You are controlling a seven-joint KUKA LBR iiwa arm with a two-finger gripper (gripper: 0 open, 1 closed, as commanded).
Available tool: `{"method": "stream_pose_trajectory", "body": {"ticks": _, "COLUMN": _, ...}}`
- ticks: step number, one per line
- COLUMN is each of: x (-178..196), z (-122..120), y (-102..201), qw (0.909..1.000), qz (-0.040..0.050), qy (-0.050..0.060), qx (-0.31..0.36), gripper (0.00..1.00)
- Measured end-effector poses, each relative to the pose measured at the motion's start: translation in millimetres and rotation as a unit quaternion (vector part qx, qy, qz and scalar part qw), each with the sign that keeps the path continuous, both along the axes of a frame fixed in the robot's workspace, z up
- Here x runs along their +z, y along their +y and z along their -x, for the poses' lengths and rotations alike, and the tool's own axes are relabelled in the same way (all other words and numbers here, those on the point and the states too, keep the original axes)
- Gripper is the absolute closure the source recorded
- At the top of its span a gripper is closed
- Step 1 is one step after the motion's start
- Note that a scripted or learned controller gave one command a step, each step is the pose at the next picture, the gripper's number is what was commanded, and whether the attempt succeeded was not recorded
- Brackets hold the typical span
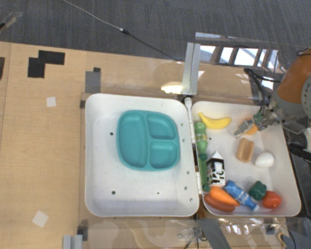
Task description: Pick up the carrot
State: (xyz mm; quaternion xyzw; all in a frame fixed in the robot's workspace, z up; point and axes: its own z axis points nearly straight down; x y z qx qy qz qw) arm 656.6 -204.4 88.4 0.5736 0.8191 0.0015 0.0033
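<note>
The carrot (222,194) is orange and lies near the front left corner of the right bin (288,170), resting on a dark red sausage-shaped item (218,204). My gripper (247,128) hangs over the far part of the right bin, between the banana (215,121) and the bin's right wall, well away from the carrot. It points down and to the left. A small orange patch shows at its tip; what that patch is cannot be made out.
Also in the right bin are a tan bread loaf (244,150), a white egg (264,160), a black-and-white carton (216,172), a blue bottle (241,195), a green pepper (257,190), a tomato (271,199) and a green item (200,139). The left bin (99,155) holds a teal divided plate (147,139).
</note>
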Motion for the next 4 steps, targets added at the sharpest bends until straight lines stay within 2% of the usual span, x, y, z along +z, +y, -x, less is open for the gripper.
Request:
{"method": "stream_pose_trajectory", "body": {"ticks": 1, "x": 15, "z": -3, "y": 0, "qw": 1.0, "qz": 0.0027, "qy": -0.005, "qx": 0.005, "gripper": 1.0}}
{"method": "stream_pose_trajectory", "body": {"ticks": 2, "x": 90, "z": -10, "y": 78, "qw": 0.9903, "qz": -0.0016, "qy": -0.002, "qx": -0.139, "gripper": 1.0}}
{"method": "stream_pose_trajectory", "body": {"ticks": 4, "x": 112, "z": -13, "y": 78, "qw": 0.9913, "qz": 0.001, "qy": -0.008, "qx": -0.131, "gripper": 1.0}}
